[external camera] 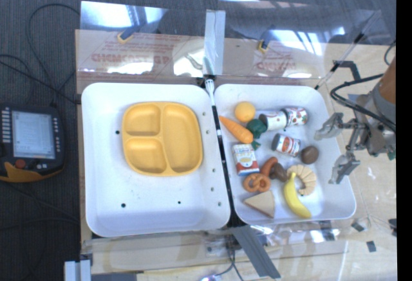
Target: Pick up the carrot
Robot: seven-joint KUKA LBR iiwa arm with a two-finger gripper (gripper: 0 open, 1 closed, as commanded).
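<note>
1. Nearest the camera, along the bottom of the right bin, sit a banana, a wedge of something tan and a pretzel. None of these matter for the grab, but they fill the lower part of the bin, so the arm shouldn't sweep low through there.

2. The end effector hangs at the right edge of the frame, over the right rim of that bin. Its fingers are spread wide, one up by the rim and one lower down, and nothing is between them. It's well apart from the target.

3. The carrot lies in the upper left part of the right bin, just beside the divider between the two bins, slanted with its thin end toward the upper left and its fat end toward the lower right.

4. Judging from that, the best bet is to travel left above the cans and the brown ball, then come down over the carrot's thicker middle.

5. The fingers should close across the carrot's width, not along its length, so the wrist probably needs turning to match the slant.

6. Tight spots: a green piece sits just beside the fat end, an orange is near above it, and a small carton lies below. The bin wall may crowd the far finger.
</note>
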